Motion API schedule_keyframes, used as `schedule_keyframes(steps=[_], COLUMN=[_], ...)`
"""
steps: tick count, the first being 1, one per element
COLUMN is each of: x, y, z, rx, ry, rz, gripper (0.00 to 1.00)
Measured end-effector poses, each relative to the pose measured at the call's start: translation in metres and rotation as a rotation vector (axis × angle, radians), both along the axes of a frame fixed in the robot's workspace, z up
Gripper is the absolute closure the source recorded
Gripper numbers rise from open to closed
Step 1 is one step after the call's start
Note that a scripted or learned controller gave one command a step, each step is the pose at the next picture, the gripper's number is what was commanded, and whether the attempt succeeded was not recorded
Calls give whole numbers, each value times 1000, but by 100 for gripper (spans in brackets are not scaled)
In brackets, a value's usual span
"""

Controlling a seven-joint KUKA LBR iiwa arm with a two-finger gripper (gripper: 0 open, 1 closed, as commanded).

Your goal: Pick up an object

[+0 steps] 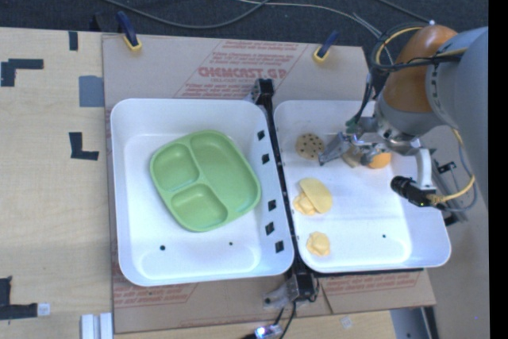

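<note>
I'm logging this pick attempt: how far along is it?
Early stage. Done: the arm has the end effector low over the right bin, between the cookie and an orange piece. In hand: nothing visibly lifted. Left: grasp and raise one item; two yellow pieces lie on the bin floor, and the green tray sits in the left bin.
</note>
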State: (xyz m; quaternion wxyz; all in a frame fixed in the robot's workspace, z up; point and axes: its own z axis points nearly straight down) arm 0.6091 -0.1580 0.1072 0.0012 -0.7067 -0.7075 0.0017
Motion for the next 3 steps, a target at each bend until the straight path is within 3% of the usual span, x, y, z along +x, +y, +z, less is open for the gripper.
schedule_keyframes(steps=[1,2,3], x=[2,4,7], y=[-2,-2,-4], z=[-19,-6,36], rx=[-6,-8,1], ry=[-9,-18,-5], rz=[0,1,0], gripper=[0,100,100])
